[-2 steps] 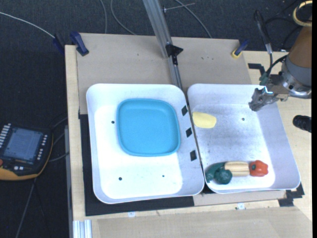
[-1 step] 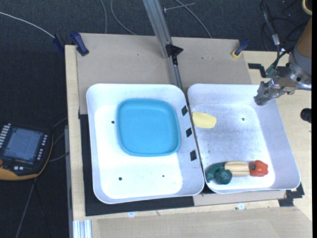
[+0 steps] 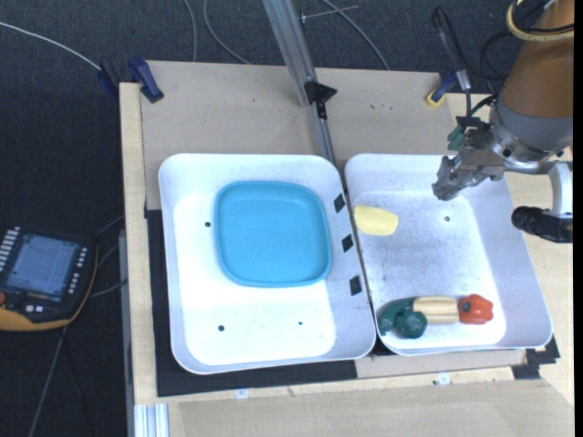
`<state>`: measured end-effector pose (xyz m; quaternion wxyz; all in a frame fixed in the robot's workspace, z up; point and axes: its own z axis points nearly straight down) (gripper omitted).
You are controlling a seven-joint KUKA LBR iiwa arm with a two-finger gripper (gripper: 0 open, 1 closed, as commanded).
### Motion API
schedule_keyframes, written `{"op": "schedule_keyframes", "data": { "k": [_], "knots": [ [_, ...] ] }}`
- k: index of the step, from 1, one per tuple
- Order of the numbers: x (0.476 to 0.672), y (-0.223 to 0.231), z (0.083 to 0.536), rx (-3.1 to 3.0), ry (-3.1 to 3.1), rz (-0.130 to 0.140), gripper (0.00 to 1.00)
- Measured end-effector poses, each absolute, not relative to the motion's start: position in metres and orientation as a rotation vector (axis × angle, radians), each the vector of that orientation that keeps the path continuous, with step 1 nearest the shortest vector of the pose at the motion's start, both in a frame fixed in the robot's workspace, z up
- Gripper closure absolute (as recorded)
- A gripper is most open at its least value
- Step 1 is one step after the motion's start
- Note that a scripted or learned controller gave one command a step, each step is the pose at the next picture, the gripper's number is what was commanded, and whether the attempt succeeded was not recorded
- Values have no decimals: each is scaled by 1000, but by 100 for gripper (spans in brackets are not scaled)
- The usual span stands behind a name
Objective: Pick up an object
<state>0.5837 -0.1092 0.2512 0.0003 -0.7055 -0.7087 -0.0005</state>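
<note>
The gripper [image 3: 448,186] hangs over the far end of the right bin [image 3: 519,271], near its back wall, and nothing lies between its fingers; whether the jaws are parted or closed I cannot tell, since from this slant the tips merge into one dark grey mass. It appears poised above bare floor, well apart from every object, so I judge that no grasp has begun and that the arm [image 3: 537,80] is positioned for a descent or a sideways shift toward a target.

The right bin holds four candidates. A yellow lemon-like piece [image 3: 375,220] lies beside the bin's left wall, the nearest thing to the gripper. At the near end, in a row and touching, sit a dark green vegetable-like lump [image 3: 403,320], a tan cylinder [image 3: 435,309] and a red tomato-like piece [image 3: 475,309]. Their crowding against the near wall would likely make a clean grasp harder, whereas the yellow piece stands alone.

The left bin [image 3: 187,326] holds a blue square plate [image 3: 273,233], lying flat, with nothing on it.
</note>
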Motion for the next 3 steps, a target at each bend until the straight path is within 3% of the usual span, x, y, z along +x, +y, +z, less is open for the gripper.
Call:
{"op": "schedule_keyframes", "data": {
  "k": [3],
  "knots": [
    [557,51,254,-2215,-2227,-3,100]
  ]
}}
